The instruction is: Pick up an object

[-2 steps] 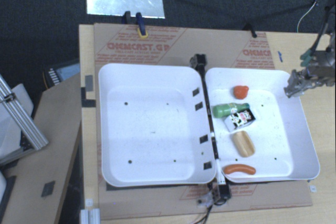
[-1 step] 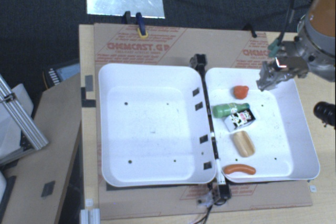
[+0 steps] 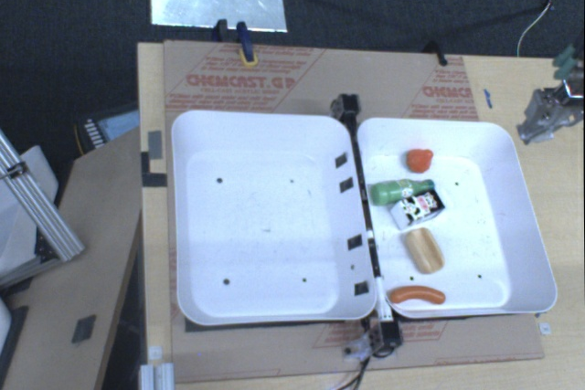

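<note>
**Gripper parked beyond the right bin**

Gripper (image 3: 548, 116) hovers over the counter (image 3: 512, 78), outside the right bin (image 3: 526, 196); finger state cannot be told. Tomato (image 3: 420, 160), bottle (image 3: 399, 191), carton (image 3: 418, 207), bun (image 3: 424, 250) and sausage (image 3: 418, 295) crowd the bin's left wall, leaving open room to their right

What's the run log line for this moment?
gripper: outside right bin | holding: nothing seen | bin: green bottle, sausage

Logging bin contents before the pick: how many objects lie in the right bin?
5, along its left side: orange-red piece, green bottle, black-and-white carton, tan bun, sausage. None looks hidden.
</note>
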`<state>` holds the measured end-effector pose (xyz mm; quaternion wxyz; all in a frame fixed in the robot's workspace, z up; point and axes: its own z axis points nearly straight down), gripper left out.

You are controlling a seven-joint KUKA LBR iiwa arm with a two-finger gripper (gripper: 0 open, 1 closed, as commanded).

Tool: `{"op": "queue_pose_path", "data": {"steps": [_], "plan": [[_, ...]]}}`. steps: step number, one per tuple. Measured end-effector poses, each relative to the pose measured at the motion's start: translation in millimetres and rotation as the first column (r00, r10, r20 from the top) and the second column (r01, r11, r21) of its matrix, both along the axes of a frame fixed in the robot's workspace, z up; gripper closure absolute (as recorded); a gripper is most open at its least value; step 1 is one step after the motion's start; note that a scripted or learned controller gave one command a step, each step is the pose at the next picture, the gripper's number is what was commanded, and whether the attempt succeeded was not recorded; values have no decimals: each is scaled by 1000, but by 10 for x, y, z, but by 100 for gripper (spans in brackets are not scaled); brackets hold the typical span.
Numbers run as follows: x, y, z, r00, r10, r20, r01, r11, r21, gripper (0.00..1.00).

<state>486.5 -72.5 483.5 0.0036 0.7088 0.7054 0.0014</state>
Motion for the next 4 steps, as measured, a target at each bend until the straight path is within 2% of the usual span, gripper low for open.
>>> {"op": "queue_pose_path", "data": {"steps": [1, 3, 4], "plan": [[2, 966, -77, 1000, 17, -4, -17, 1000, 5, 100], [5, 428, -305, 1000, 4, -3, -4, 1000, 2, 100], [5, 1069, -484, 1000, 15, -4, -15, 1000, 4, 100]]}}
